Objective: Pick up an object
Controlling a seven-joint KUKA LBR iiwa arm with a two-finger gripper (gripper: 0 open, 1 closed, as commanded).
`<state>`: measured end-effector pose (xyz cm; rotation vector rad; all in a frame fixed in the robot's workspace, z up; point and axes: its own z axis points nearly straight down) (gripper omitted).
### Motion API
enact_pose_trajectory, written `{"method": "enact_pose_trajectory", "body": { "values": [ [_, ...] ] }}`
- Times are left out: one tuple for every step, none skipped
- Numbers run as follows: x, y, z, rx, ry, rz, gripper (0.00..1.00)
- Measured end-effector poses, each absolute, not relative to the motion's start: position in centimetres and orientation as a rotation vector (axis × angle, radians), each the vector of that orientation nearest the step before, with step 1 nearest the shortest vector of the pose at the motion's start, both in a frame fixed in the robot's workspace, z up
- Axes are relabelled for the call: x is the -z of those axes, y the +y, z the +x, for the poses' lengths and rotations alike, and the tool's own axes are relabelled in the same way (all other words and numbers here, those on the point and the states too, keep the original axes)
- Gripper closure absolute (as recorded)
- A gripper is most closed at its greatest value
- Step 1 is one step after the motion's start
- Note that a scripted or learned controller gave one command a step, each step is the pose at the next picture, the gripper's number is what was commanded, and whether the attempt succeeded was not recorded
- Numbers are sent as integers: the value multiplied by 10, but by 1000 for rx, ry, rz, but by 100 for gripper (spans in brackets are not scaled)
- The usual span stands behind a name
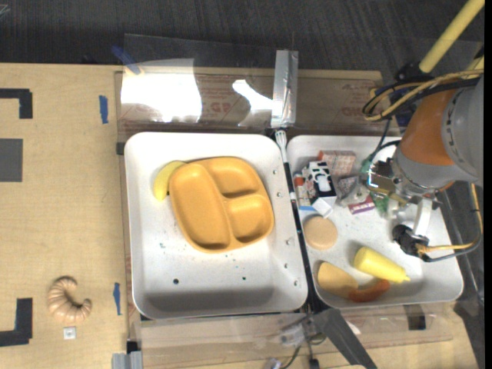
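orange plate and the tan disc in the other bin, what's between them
Just the bins' adjoining white rims, with no loose object on that stretch, as the camera view shows.

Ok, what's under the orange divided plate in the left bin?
A yellow piece pokes out from beneath the orange plate at its upper left edge. The rest of it is covered, and so is anything else between plate and left bin.

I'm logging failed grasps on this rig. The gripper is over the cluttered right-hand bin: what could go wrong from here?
The small packets beside the gripper lie crowded and overlapping, so a grasp may catch several or none. The yellow cone-shaped thing lies on its side and could well roll away if nudged.
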<state>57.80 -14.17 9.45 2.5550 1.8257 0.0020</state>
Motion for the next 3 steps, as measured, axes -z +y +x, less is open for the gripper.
{"method": "enact_pose_trajectory", "body": {
  "values": [
    [-86, -124, 636, -3, 1771, 2593, 0],
    [-98, -124, 637, -3, 1772, 2588, 100],
    [-186, -56, 624, -3, 1452, 2785, 100]
  ]
}}
